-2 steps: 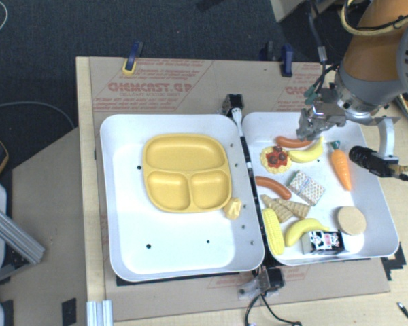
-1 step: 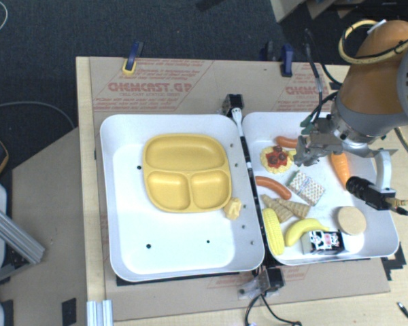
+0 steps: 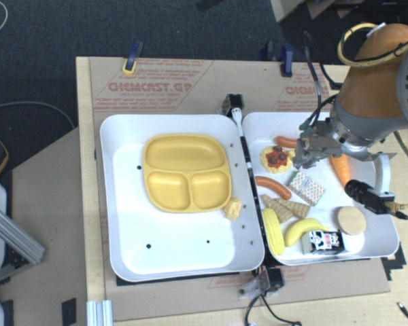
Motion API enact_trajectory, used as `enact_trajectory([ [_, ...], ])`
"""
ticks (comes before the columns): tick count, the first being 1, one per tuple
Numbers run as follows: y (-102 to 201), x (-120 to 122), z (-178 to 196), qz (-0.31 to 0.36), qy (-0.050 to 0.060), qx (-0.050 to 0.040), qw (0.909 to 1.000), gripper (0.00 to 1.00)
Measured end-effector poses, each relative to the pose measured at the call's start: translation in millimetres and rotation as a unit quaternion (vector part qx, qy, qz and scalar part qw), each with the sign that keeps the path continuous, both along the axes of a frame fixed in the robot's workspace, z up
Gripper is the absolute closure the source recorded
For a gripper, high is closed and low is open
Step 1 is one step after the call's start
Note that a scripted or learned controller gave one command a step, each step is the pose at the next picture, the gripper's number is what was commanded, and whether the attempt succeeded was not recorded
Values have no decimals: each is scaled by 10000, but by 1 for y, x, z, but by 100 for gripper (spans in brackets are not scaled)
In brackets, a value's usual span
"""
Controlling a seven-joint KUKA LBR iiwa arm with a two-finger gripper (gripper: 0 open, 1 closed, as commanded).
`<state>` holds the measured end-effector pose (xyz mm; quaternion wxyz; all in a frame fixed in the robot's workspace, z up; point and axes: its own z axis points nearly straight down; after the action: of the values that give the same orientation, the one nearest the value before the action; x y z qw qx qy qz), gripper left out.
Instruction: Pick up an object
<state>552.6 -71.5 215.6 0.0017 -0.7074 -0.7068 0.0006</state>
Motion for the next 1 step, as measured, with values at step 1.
enact_trajectory([
  [1,3,5,1,8,-22,-8,10000,100],
])
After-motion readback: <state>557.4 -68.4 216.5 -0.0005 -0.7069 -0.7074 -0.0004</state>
